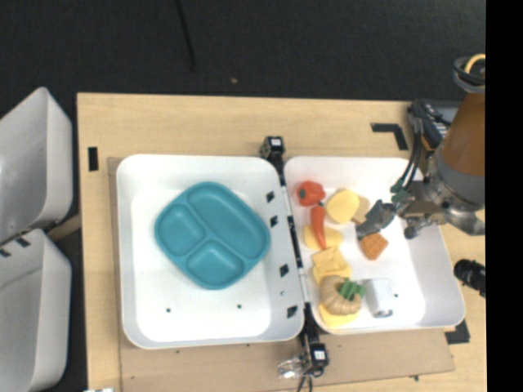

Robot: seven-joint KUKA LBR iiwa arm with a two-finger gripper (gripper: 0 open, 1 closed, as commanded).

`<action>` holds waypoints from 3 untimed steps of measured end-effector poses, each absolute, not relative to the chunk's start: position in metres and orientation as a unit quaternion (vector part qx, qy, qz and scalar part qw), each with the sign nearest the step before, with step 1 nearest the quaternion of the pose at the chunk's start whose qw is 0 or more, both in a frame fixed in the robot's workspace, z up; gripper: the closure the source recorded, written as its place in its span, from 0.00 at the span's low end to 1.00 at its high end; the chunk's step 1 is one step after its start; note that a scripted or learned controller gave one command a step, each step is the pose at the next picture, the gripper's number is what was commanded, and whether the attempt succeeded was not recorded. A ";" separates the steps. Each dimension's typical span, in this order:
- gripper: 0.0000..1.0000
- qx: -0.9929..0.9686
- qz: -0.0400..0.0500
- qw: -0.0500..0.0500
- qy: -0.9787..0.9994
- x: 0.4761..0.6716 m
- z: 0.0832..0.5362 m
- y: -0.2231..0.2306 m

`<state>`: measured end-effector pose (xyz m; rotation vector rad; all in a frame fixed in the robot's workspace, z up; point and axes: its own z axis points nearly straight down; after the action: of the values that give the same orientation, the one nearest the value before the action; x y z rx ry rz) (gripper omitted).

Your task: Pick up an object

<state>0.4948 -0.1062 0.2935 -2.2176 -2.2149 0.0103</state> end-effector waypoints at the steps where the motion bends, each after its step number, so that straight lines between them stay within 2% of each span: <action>1: 0.00 -0.707 0.001 0.000 -0.708 0.496 0.297 -0.106; 3: 0.00 -0.707 0.003 0.003 -0.707 0.507 0.172 -0.103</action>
<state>0.5066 -0.1033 0.1716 -2.2179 -2.2162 0.0085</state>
